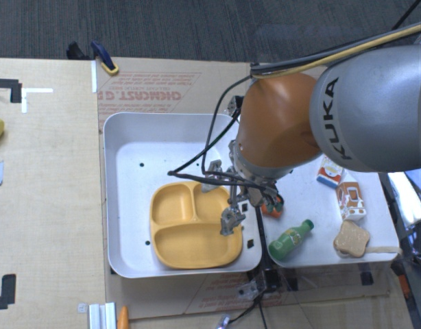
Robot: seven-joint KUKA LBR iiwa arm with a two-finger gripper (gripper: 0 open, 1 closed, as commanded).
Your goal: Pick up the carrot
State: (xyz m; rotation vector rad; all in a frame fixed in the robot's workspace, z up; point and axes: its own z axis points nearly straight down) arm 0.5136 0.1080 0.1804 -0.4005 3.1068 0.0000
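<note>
Orange-banded arm [279, 125] hangs low over both bins — pincer [231, 219] state unreadable.

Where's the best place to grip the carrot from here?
Only a small orange-red end of the carrot shows, beside the green bottle near the bins' divider. Probably grip across that exposed end from above; the arm hides how the rest lies.

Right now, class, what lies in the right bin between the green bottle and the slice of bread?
Nothing: in the camera view the white floor of the right bin is bare between the green bottle and the slice of bread.
</note>
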